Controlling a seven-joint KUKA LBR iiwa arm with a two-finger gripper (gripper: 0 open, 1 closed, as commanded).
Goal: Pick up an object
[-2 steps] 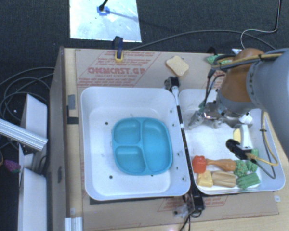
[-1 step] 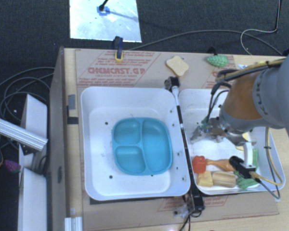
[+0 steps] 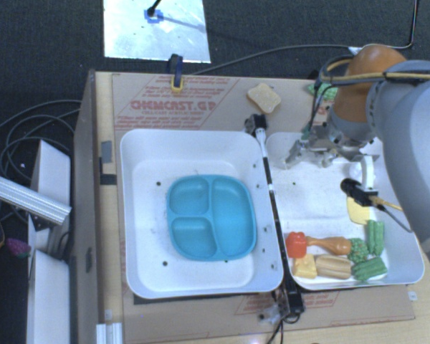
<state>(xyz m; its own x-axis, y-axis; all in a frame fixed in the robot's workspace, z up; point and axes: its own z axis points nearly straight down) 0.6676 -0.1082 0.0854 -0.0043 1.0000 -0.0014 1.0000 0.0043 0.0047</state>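
Place: we see a robotics lab.
Evidence: we note the taped cardboard-topped bench (image 3: 165,95), loose cables (image 3: 29,131) on dark carpet (image 3: 43,34), toy food (image 3: 333,253) in the white bin (image 3: 408,264).

Two white bins side by side on the bench (image 3: 201,99): left bin (image 3: 140,163) holding a blue divided plate (image 3: 211,216) at centre; right bin (image 3: 308,192) with toy food bunched at 6 o'clock, among it a red pepper (image 3: 296,244), a drumstick (image 3: 330,245), a bread roll (image 3: 332,266) and green pods (image 3: 375,236). Grey arm (image 3: 408,135) at 3 o'clock, gripper (image 3: 312,151) over the right bin's 12 o'clock edge. Tan sponge (image 3: 264,97) lying on the bench beyond both bins.
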